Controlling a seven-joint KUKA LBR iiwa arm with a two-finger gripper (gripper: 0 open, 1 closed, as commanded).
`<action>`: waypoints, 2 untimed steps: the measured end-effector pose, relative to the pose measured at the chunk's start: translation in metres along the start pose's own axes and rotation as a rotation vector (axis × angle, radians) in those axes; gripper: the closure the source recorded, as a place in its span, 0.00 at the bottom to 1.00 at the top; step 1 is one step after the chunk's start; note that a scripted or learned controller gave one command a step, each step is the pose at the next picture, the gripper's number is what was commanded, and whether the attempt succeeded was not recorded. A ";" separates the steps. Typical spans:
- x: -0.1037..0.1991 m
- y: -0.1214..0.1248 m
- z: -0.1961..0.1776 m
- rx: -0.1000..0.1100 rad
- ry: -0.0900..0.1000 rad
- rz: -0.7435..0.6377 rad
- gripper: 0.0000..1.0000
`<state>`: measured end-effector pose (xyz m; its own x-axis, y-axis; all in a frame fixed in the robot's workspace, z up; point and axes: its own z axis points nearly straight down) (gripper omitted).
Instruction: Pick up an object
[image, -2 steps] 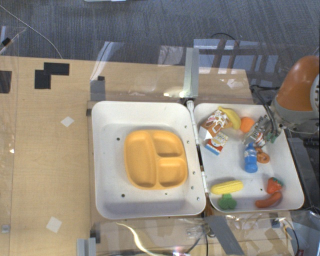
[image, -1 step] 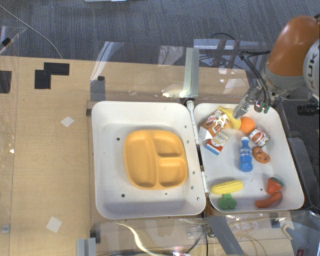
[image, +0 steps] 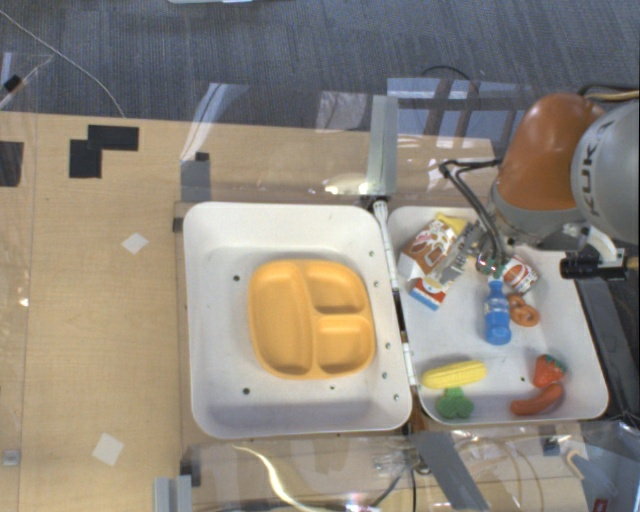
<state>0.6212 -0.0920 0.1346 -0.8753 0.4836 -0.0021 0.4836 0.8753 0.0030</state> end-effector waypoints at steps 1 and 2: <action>-0.002 -0.001 -0.003 0.000 -0.004 0.002 0.00; -0.034 -0.040 0.042 0.020 0.040 0.285 0.00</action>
<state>0.6322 -0.1431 0.0922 -0.7036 0.7097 0.0352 0.7094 0.7045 -0.0224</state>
